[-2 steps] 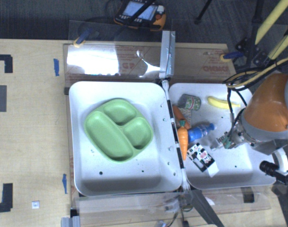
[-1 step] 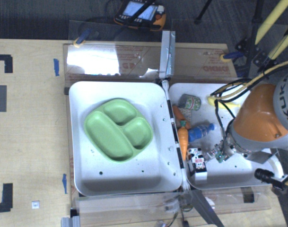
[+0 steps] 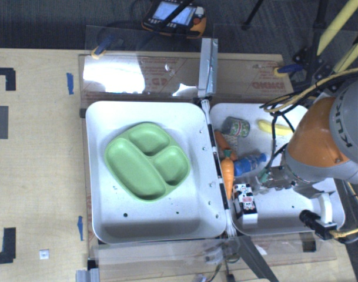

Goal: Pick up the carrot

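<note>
Carrot (image 3: pixel 227 172) in right bin (image 3: pixel 296 216), against its left wall, upright-ish. Gripper (image 3: pixel 244 200) just below it, at carrot's 5 o'clock, not around it. Fingers: can't tell if wide or narrow. Green tray (image 3: pixel 146 160) in left bin (image 3: pixel 102 122). Blue item (image 3: pixel 249 162) at carrot's 2 o'clock.

You see the orange carrot (image 3: pixel 227 173) lying lengthwise along the right bin's left wall, narrow end toward the near edge, touching neighbouring clutter.

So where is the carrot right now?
The carrot lies in the right bin, against its left wall, just left of the blue item and above the gripper.
</note>
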